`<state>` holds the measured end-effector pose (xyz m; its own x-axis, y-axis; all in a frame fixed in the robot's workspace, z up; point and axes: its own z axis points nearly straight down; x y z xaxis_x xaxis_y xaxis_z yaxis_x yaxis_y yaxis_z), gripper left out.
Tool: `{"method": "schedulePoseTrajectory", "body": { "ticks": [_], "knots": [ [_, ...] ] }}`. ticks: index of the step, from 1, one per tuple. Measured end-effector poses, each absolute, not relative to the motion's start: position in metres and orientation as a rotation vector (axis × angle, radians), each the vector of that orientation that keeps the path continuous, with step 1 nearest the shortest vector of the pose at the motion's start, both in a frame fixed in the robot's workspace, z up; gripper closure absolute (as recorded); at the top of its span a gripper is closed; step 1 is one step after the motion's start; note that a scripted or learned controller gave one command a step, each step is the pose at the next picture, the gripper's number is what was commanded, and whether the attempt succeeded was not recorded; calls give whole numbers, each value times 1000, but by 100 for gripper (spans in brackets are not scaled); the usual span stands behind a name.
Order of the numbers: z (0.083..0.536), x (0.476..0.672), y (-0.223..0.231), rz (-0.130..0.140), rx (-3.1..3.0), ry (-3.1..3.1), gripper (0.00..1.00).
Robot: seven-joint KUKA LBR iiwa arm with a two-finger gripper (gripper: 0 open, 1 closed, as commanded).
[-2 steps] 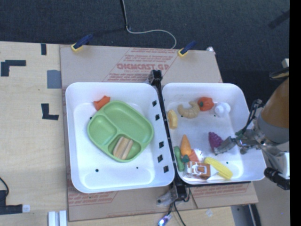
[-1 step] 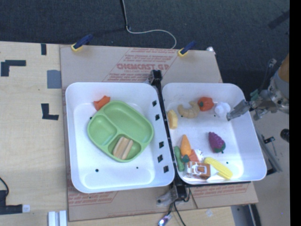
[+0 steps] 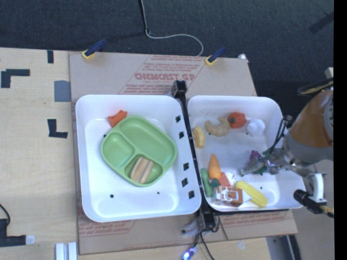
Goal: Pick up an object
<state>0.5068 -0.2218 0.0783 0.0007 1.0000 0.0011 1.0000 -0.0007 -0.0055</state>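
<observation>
While jaws (image 3: 250,168) hang low in the right bin (image 3: 271,106) (grip state unclear), smooth yellow corn (image 3: 251,193), tapered orange carrot (image 3: 214,167).

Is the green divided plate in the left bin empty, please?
No: the green plate holds a tan, bread-like item in one lower compartment.

Arm (image 3: 314,129) cut off at right edge, upper links out of frame. Gripper (image 3: 250,169) blurred, and the purple item (image 3: 254,156) beside it too small to identify. Small packet (image 3: 227,195) print unreadable; orange piece (image 3: 116,117) partly hidden behind green plate (image 3: 138,148).
</observation>
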Motion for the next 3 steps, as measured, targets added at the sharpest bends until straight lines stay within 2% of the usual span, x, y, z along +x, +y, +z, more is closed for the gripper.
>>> {"method": "schedulePoseTrajectory", "body": {
  "ticks": [1, 2, 3],
  "knots": [
    [85, 585, -223, -2, -2219, -2231, 0],
    [85, 630, -180, -2, -2216, -2229, 0],
    [82, 663, -138, 39, -2210, -2205, 0]
  ]
}}
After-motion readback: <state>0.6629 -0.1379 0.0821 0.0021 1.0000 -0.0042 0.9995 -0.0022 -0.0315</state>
